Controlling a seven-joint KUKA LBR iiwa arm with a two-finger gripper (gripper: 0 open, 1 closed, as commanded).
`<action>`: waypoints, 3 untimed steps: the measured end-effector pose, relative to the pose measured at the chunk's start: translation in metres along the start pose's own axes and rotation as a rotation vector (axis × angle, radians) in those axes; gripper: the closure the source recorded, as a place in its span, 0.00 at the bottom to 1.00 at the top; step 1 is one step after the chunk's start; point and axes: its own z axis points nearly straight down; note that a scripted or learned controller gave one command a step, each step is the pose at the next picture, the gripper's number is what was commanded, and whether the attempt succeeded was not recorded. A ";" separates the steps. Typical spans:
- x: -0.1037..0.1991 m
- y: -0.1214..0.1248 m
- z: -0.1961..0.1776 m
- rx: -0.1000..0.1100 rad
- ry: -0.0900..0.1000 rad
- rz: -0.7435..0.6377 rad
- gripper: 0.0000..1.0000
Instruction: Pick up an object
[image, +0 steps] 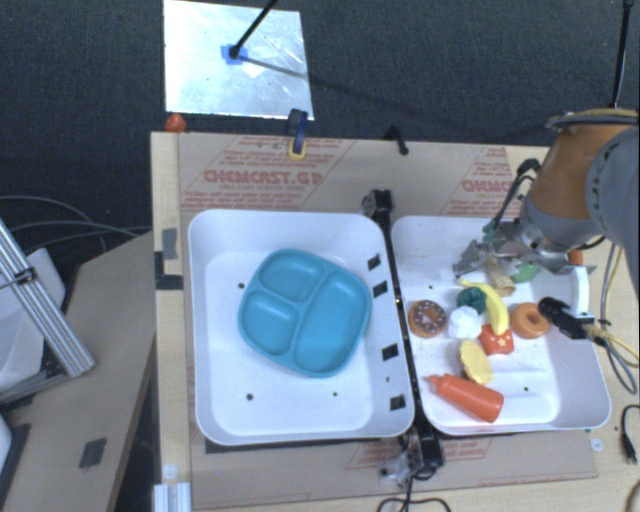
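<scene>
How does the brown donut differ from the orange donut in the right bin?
The brown donut is dark with a speckled topping; the orange donut is plain and lighter. The brown donut lies by the bin's left wall, the orange donut right of the banana. Both are rings lying flat in the right bin.

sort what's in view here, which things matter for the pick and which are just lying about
For the job:
- tool
- right bin
- toys in it: banana, chocolate donut, long orange toy

Lying about:
- blue plate in the left bin
- blue and yellow clip on the board behind
</scene>
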 end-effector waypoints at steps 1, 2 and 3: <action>-0.019 0.034 0.018 0.005 0.006 -0.002 0.00; -0.050 -0.049 0.021 0.023 0.003 0.011 0.00; -0.048 -0.128 0.020 0.024 0.004 0.010 0.00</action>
